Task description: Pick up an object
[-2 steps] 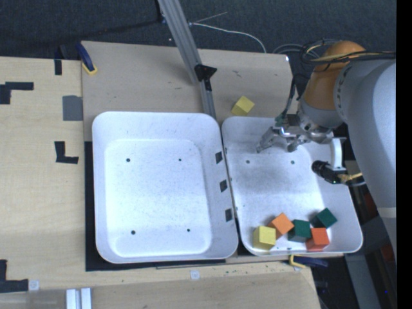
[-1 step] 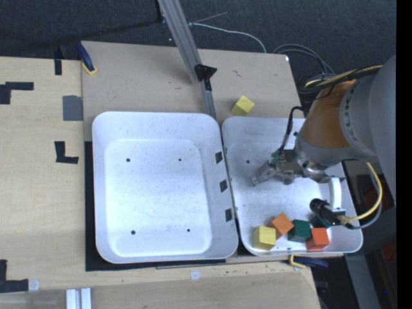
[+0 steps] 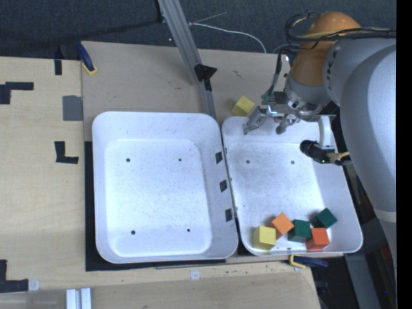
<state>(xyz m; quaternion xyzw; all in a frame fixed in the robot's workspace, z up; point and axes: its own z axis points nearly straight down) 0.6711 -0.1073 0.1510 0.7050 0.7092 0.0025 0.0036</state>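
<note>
Blocks (image 3: 295,229) huddle in the right bin's (image 3: 270,172) near corner; the gripper (image 3: 265,125), fingers apparently spread and empty, hovers at its far rim.

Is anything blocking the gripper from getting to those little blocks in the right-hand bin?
Nothing visible does. The gripper hangs over the right bin's far rim, and bare white floor lies between it and the blocks clustered in the near corner.
</note>
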